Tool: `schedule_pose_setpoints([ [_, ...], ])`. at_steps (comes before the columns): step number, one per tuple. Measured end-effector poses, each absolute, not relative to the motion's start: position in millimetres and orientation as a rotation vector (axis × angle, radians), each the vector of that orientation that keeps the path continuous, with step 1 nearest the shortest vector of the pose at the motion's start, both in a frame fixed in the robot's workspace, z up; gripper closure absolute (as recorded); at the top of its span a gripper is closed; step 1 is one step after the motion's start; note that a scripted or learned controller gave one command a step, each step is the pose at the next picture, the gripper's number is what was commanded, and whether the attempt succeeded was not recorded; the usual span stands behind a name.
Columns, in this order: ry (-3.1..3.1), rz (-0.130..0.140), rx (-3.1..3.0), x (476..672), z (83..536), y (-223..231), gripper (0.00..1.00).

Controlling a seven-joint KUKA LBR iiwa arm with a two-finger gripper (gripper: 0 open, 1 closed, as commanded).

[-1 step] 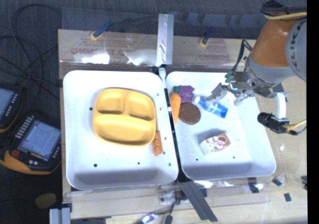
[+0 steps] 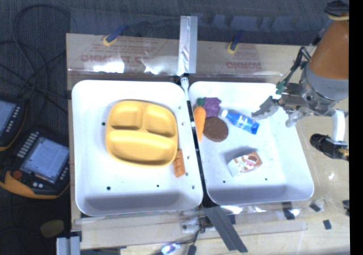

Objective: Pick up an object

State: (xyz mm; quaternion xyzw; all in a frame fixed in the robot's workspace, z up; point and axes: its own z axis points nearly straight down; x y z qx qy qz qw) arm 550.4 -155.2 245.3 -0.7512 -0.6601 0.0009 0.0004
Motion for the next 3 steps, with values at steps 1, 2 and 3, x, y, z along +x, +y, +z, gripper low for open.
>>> schedule_pose_setpoints([
  [1, -2.368, 0.002, -2.063, 584.7, 173.6, -154.1, 0.00],
  [2, -2.395, -0.004, -2.050, 626.2, 89.1, -166.8, 0.00],
  [3, -2.397, -0.007, -2.050, 627.1, 99.4, -166.3, 1.00],
])
